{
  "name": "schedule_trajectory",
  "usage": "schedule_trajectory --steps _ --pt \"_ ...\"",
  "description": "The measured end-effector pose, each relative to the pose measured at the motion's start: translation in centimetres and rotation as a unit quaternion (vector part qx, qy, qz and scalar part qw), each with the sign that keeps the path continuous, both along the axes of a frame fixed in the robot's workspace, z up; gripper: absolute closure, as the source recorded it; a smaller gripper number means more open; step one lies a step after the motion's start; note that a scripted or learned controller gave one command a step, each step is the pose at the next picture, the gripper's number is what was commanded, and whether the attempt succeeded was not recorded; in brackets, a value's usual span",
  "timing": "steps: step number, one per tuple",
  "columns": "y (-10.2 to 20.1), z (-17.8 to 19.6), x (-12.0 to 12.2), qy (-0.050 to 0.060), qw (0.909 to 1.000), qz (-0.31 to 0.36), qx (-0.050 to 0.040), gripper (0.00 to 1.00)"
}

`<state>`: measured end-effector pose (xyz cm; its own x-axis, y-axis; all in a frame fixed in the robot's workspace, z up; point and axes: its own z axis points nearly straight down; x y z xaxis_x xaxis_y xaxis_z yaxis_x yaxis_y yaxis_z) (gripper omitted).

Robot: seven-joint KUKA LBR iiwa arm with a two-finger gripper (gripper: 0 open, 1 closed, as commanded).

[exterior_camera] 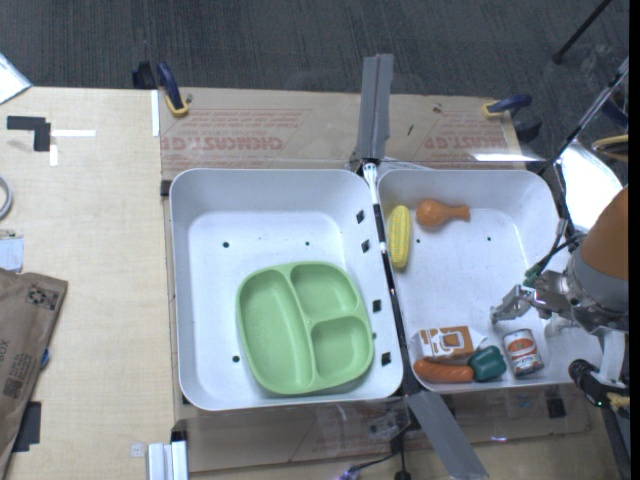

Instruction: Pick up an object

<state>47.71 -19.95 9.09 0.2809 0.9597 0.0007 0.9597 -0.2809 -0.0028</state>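
- At about four o'clock in the right bin, your gripper hangs low, just above a small can.
- You have its jaws standing apart, with nothing between them, so I judge the pick not yet made; closing on an object and lifting it are both left.
- Count five candidates in that bin: one corn cob at eleven o'clock, one orange drumstick-shaped toy at twelve, and at six one small carton, one sausage and the can, plus one green piece too small to name.
- One green divided plate lies in the left bin; you have two bins on the bench.
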Motion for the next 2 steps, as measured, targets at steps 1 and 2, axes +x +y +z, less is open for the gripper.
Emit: schedule_trajectory --steps 1,2 --pt "3.8 0.0 0.0 0.0 1.0 -0.004 0.0 0.0" --pt "5.6 0.0 0.0 0.0 1.0 0.0 -0.0002 0.0"
